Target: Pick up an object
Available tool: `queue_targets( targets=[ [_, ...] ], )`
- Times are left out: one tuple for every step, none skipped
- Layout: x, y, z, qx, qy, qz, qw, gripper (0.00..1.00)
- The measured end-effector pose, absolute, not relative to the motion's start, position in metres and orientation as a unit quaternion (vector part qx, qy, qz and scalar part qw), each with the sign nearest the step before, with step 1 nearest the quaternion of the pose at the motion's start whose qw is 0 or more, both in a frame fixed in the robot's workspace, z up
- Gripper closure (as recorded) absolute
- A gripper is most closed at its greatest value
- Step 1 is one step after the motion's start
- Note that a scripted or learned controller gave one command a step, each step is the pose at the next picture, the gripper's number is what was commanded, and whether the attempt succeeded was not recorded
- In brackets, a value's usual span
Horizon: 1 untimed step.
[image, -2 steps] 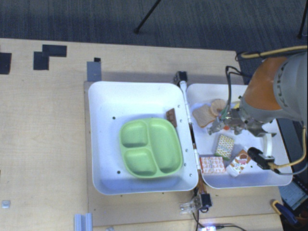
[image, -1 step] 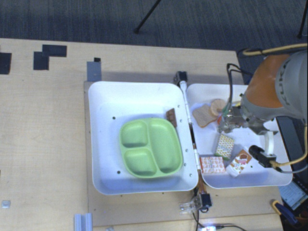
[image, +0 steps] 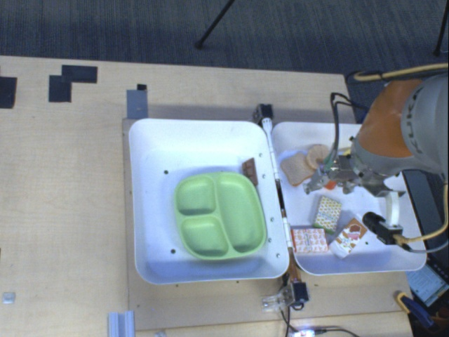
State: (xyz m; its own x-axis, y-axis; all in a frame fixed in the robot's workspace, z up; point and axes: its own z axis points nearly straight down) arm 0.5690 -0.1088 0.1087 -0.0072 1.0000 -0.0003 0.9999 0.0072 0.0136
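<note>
Overhead, the camera view shows the gripper [image: 327, 181] low in the right bin [image: 372, 262], reached in from the right on the grey arm [image: 421, 125]. Whether it is clenched or released cannot be told. Just left of it lie a tan bread-like piece [image: 296, 167] and a round beige item [image: 318, 153]. Just below it sits a green patterned packet [image: 327, 212]. Further below are a red-and-white box [image: 309, 239] and a small white carton [image: 349, 238]. Well to its left, the left bin [image: 151, 188] holds a green divided plate [image: 219, 215] and a small brown block [image: 248, 167].
</note>
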Motion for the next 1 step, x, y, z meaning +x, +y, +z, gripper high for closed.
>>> queue_targets(
  targets=[
    [0.5702, -0.1079, 0.1195, 0.704, 0.71, 0.006, 0.005, 1.0]
  ],
)
